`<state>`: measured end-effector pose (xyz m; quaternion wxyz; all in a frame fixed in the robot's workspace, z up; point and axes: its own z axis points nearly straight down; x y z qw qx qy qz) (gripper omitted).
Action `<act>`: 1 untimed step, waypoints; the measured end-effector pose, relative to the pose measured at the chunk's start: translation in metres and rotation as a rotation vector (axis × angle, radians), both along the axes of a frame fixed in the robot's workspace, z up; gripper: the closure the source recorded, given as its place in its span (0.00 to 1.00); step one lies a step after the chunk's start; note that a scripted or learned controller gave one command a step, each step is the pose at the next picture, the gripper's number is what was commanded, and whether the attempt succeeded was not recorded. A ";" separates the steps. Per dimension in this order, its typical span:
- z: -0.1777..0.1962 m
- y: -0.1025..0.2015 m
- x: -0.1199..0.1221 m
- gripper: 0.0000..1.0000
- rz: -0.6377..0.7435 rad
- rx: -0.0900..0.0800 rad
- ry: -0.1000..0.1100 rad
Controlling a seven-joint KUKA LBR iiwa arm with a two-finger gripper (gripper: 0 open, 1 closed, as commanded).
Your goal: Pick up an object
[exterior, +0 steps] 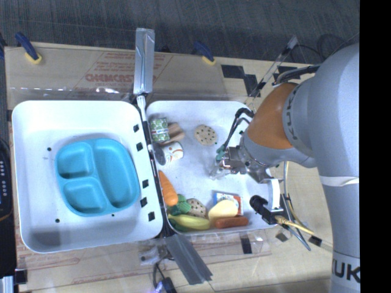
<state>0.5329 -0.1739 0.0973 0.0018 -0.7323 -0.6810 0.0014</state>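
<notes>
Candidate item: a small flat carton with blue, white and red print (227,199), lying in the right-hand shallow white bin (201,110) near its front edge, the nearest object to the gripper (221,164). It lay just toward the front of the bin from the gripper, almost directly below it in the camera view, with bare white floor between the two; its long axis ran roughly left to right across the bin. Touching or crowding it on the front and left: a pale yellow rounded toy food piece (222,210), a red sausage-shaped piece (232,222), a yellow plastic banana (192,222), a brown speckled cookie (195,207), green leafy toy pieces (179,209) and an orange plastic carrot (168,189) standing lengthwise along the bin's left wall. Further back: a round tan cookie with dark dots (206,134), well apart from the rest, and a cluster by the left wall comprising a green-patterned can (159,129) and a white cup-like item (172,153). Gripper: mounted on the grey arm with orange band (275,124), over the bin's middle-right floor; nothing seen between its fingers, and whether they stood apart or closed could not be told. Left-hand bin (30,121): held a light blue three-compartment plastic tray (98,176).
</notes>
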 end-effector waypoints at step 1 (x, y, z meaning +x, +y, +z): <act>0.000 0.001 0.000 0.00 0.001 0.001 0.000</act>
